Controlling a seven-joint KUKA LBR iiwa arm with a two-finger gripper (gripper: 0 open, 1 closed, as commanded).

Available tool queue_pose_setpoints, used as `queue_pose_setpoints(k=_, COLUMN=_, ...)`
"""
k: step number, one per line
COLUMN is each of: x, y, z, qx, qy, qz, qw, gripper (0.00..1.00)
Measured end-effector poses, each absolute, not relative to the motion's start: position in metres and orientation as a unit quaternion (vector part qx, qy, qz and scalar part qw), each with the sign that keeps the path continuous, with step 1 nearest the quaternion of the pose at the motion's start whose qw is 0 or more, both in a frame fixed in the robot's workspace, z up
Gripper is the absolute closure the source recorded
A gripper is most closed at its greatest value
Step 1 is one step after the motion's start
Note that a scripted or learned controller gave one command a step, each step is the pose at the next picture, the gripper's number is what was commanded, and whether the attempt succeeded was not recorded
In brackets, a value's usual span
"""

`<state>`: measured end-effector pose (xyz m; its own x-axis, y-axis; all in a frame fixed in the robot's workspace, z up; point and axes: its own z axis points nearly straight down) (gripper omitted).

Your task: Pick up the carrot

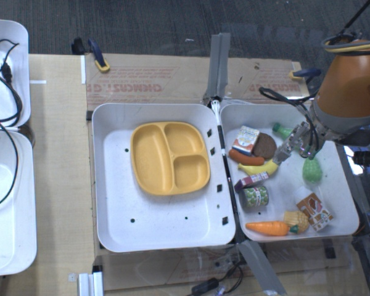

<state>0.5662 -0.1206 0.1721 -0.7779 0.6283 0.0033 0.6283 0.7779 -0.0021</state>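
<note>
Right white bin (345, 171) holds carrot (268, 228), well below the claw (301, 142), grip state unclear.

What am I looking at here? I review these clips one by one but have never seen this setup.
One camera looks down at a slant on a bench with two white bins. The grey and orange robot arm reaches in from the right; its gripper hangs over the right bin. That bin holds toy food: a carrot near the front edge, a banana, a green can and small packets. The left bin holds a yellow divided plate. I see nothing between the fingers; the carrot lies untouched.
</note>
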Motion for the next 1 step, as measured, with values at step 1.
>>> queue_pose_setpoints(k=1, x=0.5409, y=-0.1062, z=0.1645, qx=-0.428, qy=-0.904, qz=0.0009, qw=0.003, gripper=0.00)
